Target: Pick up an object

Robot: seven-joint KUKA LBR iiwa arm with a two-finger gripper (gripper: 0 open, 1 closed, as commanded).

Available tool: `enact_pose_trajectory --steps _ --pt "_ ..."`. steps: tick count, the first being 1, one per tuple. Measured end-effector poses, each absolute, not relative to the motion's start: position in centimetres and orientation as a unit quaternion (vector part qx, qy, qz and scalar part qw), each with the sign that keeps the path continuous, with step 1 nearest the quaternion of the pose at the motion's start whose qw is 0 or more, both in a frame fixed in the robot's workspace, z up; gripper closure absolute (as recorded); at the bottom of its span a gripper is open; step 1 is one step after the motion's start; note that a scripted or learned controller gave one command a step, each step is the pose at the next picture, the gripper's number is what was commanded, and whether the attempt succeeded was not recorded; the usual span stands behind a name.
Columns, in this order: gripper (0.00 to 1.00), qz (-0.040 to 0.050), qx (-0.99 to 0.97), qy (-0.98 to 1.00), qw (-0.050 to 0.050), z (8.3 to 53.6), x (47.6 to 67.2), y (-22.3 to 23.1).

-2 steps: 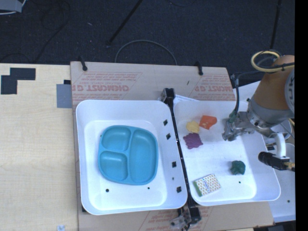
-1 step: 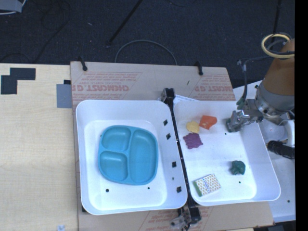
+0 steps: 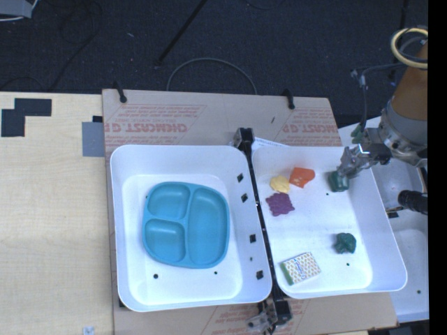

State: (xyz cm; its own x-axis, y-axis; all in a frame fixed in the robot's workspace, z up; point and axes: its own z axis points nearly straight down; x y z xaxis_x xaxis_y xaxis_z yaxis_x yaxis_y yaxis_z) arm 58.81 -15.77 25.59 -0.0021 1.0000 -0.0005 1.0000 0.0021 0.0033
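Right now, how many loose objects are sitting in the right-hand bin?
6. The yellow piece, orange piece and purple piece cluster at upper left; the patterned sponge lies near the front; one dark green lump sits centre-right; another green object is at the gripper.

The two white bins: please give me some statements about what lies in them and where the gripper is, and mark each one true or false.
1. The blue plastic divided plate lies in the left white bin. True.
2. The orange flat piece lies in the same bin as the plate. False: it lies in the right white bin, beside the small yellow lump.
3. The purple jagged piece lies just below the yellow lump in the picture. True.
4. The gripper is over the left bin. False: it is at the upper right part of the right bin, next to a small teal object.
5. The patterned rectangular sponge lies near the front edge of the right bin. True.
6. The dark green lump touches the sponge. False: they lie apart.
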Motion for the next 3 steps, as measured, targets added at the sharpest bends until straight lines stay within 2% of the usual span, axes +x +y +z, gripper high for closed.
enact_pose_trajectory --steps 1,3 --pt "1.0 -0.0002 0.706 0.708 -0.002 25.6 58.3 -11.4" --pt "1.0 -0.0011 0.706 0.709 -0.003 24.8 54.3 -0.3"
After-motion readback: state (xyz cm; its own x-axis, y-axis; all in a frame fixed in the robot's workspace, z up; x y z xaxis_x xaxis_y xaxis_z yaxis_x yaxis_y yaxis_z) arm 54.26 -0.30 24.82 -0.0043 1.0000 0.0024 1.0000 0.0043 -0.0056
